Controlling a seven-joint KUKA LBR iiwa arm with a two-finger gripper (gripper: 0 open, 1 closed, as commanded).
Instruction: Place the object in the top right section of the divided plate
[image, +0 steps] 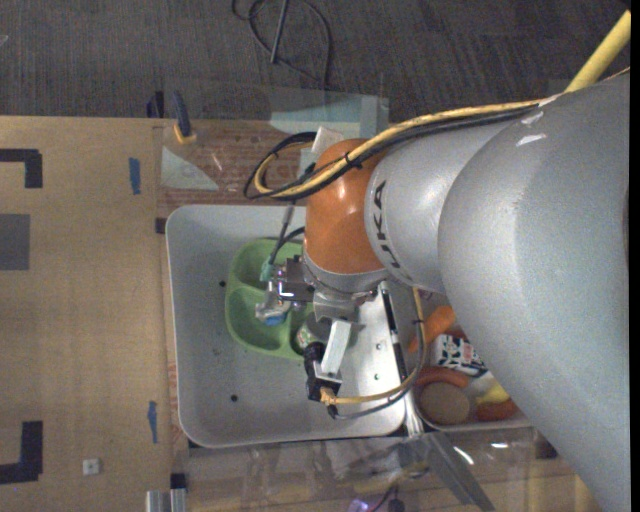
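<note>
I see the green divided plate (243, 305) lying in the left white bin (200, 370), with my hand (272, 297) low over its middle. I can't tell the hand's state. More items (460, 375) crowd the right bin beneath the arm (480, 230).

My big round arm (500, 250) is grey metal, with a bright orange band (335, 215) above the wrist. A yellow cable (450, 115) and a black cable (290, 150) run along it. Under my wrist lies a light green divided plastic plate (245, 300), inside a shallow white plastic bin (200, 330). The bench surface (80, 300) is pale brown cardboard with black marks and small blue tape pieces. The second bin holds orange and yellow items (480, 395).
</note>
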